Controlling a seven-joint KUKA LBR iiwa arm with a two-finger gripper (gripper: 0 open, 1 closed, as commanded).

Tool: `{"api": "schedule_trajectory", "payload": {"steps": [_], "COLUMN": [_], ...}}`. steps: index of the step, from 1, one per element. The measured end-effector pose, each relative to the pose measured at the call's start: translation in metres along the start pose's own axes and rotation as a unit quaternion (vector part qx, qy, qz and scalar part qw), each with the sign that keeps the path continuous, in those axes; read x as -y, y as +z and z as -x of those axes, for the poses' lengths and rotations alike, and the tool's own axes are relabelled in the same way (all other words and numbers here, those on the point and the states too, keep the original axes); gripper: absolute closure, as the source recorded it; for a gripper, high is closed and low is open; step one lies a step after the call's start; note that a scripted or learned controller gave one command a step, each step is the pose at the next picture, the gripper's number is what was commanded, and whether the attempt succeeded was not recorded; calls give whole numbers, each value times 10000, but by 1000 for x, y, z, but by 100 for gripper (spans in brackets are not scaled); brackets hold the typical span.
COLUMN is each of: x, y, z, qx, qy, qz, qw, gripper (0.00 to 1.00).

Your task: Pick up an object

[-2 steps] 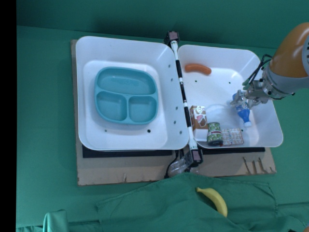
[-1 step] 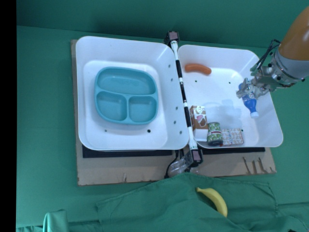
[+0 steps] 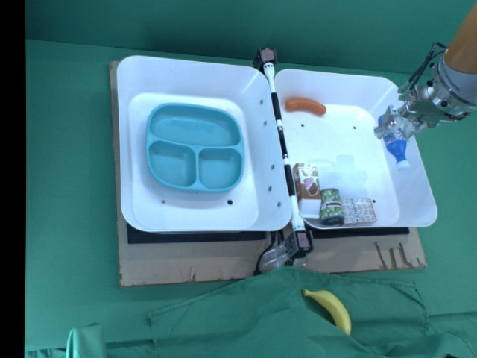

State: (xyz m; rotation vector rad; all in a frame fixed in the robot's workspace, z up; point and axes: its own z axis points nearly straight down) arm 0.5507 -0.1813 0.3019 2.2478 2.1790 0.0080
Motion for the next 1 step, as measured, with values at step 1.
{"api": "schedule_trajectory", "payload": {"steps": [1], "x": [-12], "y": [-55], "z": [-2], "qx": [-1], "qy": [-42], "qz": [0], "qw": [10000], "gripper": [100]}}
